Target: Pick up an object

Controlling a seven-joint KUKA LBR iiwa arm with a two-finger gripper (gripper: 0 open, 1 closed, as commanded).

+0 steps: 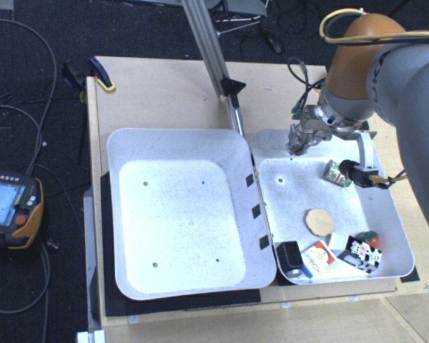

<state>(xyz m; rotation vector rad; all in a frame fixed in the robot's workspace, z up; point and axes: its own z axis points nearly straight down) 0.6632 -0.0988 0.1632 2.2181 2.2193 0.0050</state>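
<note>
Grey gripper (298, 147), its state unreadable from above, hangs over the right bin's (386, 213) bare far corner, well apart from the green object (336, 173) and tan disc (319, 222), so descending here would probably catch nothing.

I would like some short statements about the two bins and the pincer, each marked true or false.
1. The round tan disc lies in the right white bin. True.
2. The small black box lies in the left white bin. False: it sits at the right bin's near left corner.
3. The pincer hovers over the right bin's far edge. True.
4. The pincer holds the green can. False: the can lies apart from it.
</note>
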